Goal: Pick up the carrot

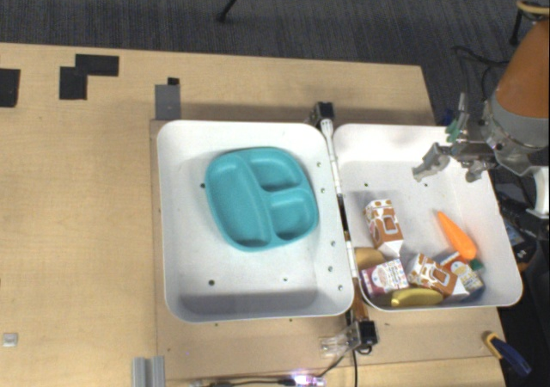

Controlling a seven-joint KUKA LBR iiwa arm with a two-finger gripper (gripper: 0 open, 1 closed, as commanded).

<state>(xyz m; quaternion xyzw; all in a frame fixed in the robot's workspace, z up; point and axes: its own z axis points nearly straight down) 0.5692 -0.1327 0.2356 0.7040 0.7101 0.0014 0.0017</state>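
We are seeing the gripper (pixel 450 162) hanging over the far right part of the right bin (pixel 387 146), its two fingers spread apart and holding nothing. The carrot (pixel 456 235) is lying in the same bin, nearer to us than the gripper and apart from it, close to the right wall. Beside it small cartons (pixel 384 222) and a banana (pixel 416 297) are crowding the near corner. In the left bin (pixel 185 205) a teal divided plate (pixel 260 197) is resting.
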